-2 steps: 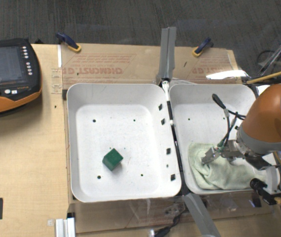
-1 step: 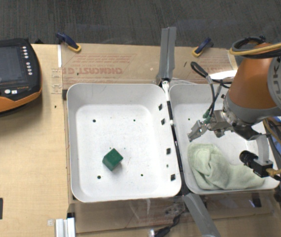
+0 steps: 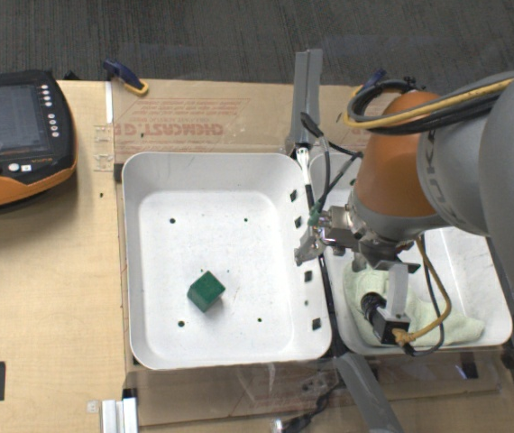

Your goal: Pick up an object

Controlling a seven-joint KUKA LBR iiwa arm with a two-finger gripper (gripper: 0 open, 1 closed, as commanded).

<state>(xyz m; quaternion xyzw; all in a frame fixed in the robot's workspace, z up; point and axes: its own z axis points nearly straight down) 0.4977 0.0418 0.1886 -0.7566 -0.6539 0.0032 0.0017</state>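
The gripper (image 3: 371,273) sits low over the near-left part of the right bin (image 3: 484,253), at centre-right of the frame, directly above a pale crumpled cloth (image 3: 448,319). The wrist hides its state, so whether it is wide, narrow or holding anything cannot be told. The other candidate, a small green block (image 3: 206,290), lies alone in the lower middle of the left bin (image 3: 149,233), well apart from the gripper. Risks, as judged: the cloth is limp and may be caught by a single fold and slide out on lifting. The gripper is also close to the wall shared by the bins, so a skewed descent could strike it. Markings: the cardboard sheet (image 3: 194,123) above the left bin bears reddish print, seemingly reversed and not reliably legible. The pendant (image 3: 13,138) at upper left shows a screen too small to read.
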